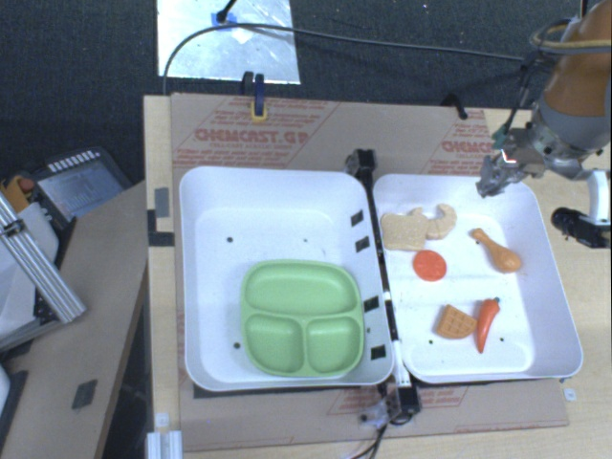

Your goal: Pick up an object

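The right bin point(550, 338) holds several toy foods. A tan bread-like piece point(417, 228) lies at its back left, with a red round slice point(430, 266) just in front of it. A brown drumstick point(496, 251) lies right of the middle. Near the front sit an orange waffle wedge point(455, 322) and a red-orange carrot point(487, 321) side by side. My gripper point(493, 182) hangs over the bin's back right corner, above and behind the drumstick, touching none of the pieces. I cannot make out how its fingers stand.
The left bin point(206, 256) carries a green three-part plate point(301, 316) in its front half. A black divider point(373, 256) runs between the bins. A grey device point(81, 187) and a metal rail point(38, 266) lie off the bench's left side.
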Controlling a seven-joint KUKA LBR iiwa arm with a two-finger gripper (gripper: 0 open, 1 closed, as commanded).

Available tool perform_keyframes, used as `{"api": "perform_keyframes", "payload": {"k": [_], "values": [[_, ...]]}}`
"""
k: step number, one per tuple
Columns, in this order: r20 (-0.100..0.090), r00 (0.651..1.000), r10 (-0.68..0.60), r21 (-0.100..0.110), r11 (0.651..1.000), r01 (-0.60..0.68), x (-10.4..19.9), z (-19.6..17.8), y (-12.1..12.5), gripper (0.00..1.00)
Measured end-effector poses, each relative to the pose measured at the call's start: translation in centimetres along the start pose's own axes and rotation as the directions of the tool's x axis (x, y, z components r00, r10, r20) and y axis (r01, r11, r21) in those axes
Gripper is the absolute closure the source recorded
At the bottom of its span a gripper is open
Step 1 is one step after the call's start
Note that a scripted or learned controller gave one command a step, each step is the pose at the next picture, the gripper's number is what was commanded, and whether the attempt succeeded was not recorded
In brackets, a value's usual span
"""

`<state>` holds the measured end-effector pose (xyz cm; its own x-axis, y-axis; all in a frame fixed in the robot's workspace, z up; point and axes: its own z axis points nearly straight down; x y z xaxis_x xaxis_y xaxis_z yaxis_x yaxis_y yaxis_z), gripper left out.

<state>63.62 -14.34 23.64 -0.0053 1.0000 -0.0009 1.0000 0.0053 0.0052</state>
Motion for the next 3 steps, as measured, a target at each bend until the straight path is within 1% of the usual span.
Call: {"api": "perform_keyframes", "payload": {"k": [1,2,3], "values": [[-0.002,1.0,-0.004,0.005,1.0,0.004,5.6,1.1,-0.7,1.0],[-0.003,1.0,-0.004,0.003,1.0,0.004,10.6,0.0,-1.7,1.0],[-0.003,1.0,-0.004,0.006,1.0,0.004,16.1,0.1,-3.9,1.0]]}}
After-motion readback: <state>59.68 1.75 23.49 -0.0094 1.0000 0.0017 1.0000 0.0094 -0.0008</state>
